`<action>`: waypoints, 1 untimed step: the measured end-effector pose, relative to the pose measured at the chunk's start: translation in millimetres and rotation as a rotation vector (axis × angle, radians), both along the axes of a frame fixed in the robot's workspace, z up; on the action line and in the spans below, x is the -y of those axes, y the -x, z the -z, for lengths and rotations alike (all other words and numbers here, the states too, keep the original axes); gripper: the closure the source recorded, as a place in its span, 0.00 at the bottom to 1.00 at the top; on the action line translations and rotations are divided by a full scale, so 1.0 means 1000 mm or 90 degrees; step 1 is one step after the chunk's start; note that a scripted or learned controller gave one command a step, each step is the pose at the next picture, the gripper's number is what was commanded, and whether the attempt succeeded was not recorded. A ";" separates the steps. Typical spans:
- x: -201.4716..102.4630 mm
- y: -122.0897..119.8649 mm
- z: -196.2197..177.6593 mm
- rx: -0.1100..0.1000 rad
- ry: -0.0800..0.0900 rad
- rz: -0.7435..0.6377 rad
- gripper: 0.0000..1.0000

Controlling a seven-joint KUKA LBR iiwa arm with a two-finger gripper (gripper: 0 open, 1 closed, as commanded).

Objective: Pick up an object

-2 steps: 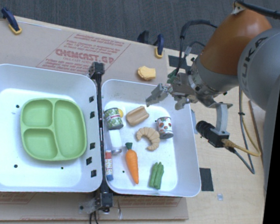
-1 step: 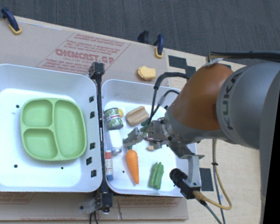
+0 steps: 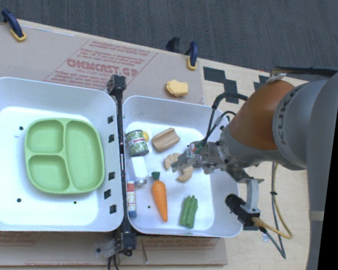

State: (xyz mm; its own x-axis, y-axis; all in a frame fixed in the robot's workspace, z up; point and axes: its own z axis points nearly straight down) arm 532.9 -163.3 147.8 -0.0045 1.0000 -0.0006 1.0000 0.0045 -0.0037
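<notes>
**Gripper low over right bin**

Gripper (image 3: 185,160) sits in the right bin (image 3: 203,227), at a tan lump (image 3: 176,165) near the bin's middle. Finger state: cannot tell. Carrot (image 3: 160,200) and beans (image 3: 188,211) lie toward the near edge, apart.

Arm (image 3: 281,124) reaches leftward, wrist low (jaw state seemingly unclear).

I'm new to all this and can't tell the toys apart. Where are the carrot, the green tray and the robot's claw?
carrot (image 3: 160,201): camera view, middle of its orange body.
green tray (image 3: 64,155): camera view, ridge between its compartments.
gripper (image 3: 185,162): camera view, at its fingertips.
</notes>
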 end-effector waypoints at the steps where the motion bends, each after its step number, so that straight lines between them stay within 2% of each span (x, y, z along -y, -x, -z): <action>1: -0.001 0.000 0.000 0.000 0.000 -0.001 0.00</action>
